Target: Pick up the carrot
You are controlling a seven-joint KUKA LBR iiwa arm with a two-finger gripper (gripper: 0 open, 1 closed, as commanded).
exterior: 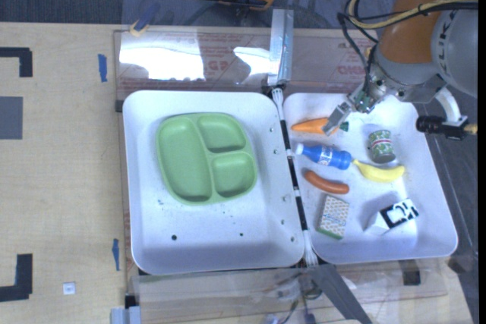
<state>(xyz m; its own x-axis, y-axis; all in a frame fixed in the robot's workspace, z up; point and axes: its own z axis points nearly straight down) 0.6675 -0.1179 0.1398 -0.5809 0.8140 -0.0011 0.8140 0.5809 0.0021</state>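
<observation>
The orange carrot (307,127) lies at the back left of the right bin (437,239), pointing left toward the divider between the bins. My gripper (335,120) comes down at a slant from the upper right and its tip sits at the carrot's right, thicker end, overlapping it in the camera view. Whether the carrot is clamped or just touched is not clear from this angle. The carrot looks to be resting on the bin floor.
In the right bin lie a blue bottle (325,156), a red sausage (326,182), a banana (380,171), a small can (381,146), a speckled packet (333,216) and a black-and-white box (396,215). The left bin (144,239) holds a green divided plate (206,155).
</observation>
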